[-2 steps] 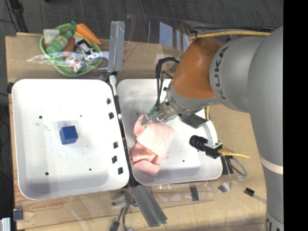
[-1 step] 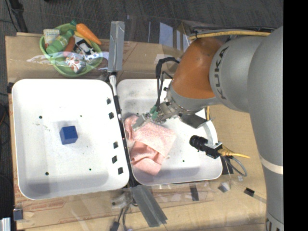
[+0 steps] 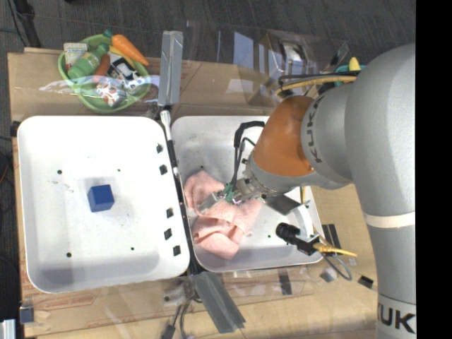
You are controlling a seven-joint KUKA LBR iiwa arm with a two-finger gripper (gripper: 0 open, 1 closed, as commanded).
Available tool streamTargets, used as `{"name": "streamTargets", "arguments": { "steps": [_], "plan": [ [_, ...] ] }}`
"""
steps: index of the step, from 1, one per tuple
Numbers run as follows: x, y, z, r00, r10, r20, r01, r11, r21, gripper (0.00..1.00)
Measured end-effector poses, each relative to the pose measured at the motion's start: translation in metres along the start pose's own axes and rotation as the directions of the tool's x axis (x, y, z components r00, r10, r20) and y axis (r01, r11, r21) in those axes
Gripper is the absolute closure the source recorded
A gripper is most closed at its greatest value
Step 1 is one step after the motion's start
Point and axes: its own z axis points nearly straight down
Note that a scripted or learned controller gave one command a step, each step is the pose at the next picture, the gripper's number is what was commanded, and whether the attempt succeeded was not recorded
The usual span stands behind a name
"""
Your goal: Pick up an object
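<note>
Gripper was down w/ fingers on pink cloth in rt bin; finger state unclear; lift not yet done.

Robotics lab, test cell. Grey industrial arm with orange band, KUKA lettering at 5 o'clock, reaches over a cardboard-topped counter. Two white bins side by side, divided by a strip with black clips. Loose cables at 1 o'clock; tape marks on counter at 5 o'clock. Green bowl of toy food at 11 o'clock. Dark carpet floor at 12 o'clock.
</note>
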Motion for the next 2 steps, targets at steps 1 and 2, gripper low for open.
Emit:
{"name": "streamTargets", "arguments": {
  "steps": [1,2],
  "plan": [
    [-0.005,0.049,0.000,0.924,0.382,0.000,-0.382,0.924,0.001,0.00],
    [-0.026,-0.071,-0.070,0.904,0.427,-0.001,-0.427,0.904,0.003,0.00]
  ]
}}
